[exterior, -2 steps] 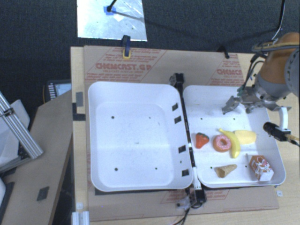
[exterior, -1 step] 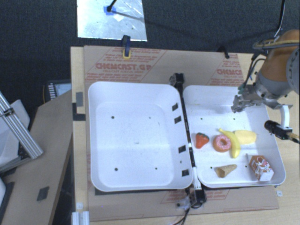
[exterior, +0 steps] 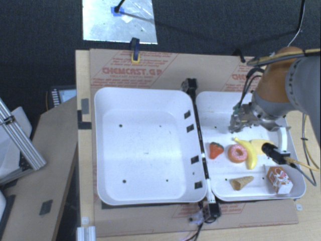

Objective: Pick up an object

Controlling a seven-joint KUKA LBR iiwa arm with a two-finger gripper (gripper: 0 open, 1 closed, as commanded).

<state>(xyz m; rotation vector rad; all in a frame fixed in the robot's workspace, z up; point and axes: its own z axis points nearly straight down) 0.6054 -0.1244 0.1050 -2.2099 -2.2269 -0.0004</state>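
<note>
In the right bin (exterior: pixel 216 102) lie a red strawberry (exterior: pixel 215 150), a pink-frosted donut (exterior: pixel 237 153), a yellow banana (exterior: pixel 250 151), a tan cone-shaped piece (exterior: pixel 242 183) and a small red-and-white box (exterior: pixel 279 179). My gripper (exterior: pixel 236 125) hangs over the upper middle of that bin, just above the banana's upper end and up-right of the strawberry. Nothing shows between its fingertips.
The left bin (exterior: pixel 145 144) sits beside the right one, with a black hinge strip (exterior: pixel 196 134) between them. A cardboard sheet (exterior: pixel 150 69) lies under both bins. A shiny metal plate (exterior: pixel 119 13) rests behind the bench.
</note>
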